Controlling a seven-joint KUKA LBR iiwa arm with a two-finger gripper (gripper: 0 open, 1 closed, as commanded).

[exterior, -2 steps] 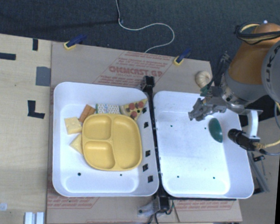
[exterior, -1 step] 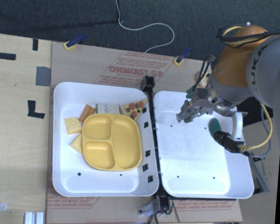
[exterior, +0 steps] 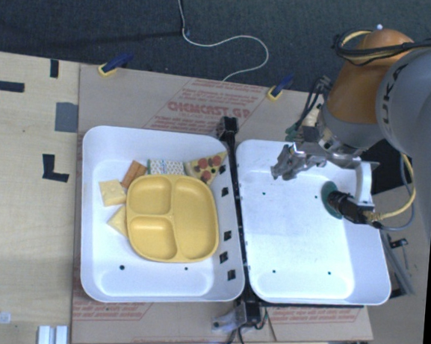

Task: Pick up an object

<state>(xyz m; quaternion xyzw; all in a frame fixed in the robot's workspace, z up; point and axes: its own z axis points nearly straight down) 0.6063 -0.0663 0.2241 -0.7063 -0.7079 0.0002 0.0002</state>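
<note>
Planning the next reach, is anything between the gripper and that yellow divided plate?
Yes: the gripper hangs over the right bin, the yellow divided plate lies in the left bin, and their adjoining walls stand between.

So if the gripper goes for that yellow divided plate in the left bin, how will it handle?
The yellow plate looks like rigid plastic, so probably stiff and light. Its glossy surface may be slippery. It rests partly on small flat items, so it might rock when pushed.
</note>
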